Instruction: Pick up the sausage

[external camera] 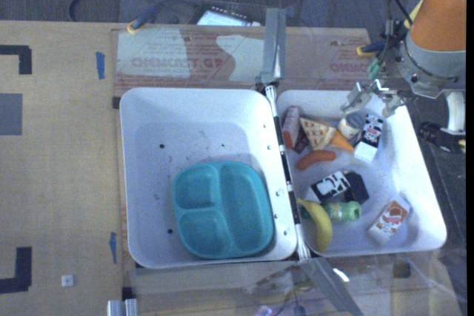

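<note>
Nearest the camera, beside the curved yellow toy banana (pixel 319 223), nothing is needing attention. Beyond the banana, the small orange-red sausage (pixel 319 158) is lying free. Farther still, the two-finger metal gripper (pixel 372 94) is hovering, fingers apart, gripping nothing; it should be centring over the sausage, straddling its width.

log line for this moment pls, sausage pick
stage: approach | pincer: above right bin's far edge, holding nothing | sausage: lying in right bin beside waffle slice, untouched | left bin: teal tray

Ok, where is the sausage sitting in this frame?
The sausage lies in the right bin, in its left half, just below the pizza slice and above the black-and-white carton.
</note>
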Motion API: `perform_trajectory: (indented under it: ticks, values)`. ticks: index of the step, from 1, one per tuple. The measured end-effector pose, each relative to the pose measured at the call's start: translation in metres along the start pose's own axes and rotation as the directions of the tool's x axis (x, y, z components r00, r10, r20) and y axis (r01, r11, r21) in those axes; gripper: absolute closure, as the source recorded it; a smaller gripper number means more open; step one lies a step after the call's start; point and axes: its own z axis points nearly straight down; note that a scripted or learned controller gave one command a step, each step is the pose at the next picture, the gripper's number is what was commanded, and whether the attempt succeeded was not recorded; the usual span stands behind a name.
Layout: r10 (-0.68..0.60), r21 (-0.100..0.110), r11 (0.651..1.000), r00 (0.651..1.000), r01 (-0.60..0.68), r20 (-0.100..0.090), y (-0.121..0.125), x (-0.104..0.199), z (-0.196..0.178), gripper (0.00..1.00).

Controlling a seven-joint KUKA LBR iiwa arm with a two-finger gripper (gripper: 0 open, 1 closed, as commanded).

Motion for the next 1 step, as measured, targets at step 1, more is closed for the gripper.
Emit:
perform_trajectory:
  ticks: [1]
  values:
    - [-0.103, -0.001, 0.995, 0.995, 0.103, 0.0, -0.0302, 0.0231, 0.1153, 0.0]
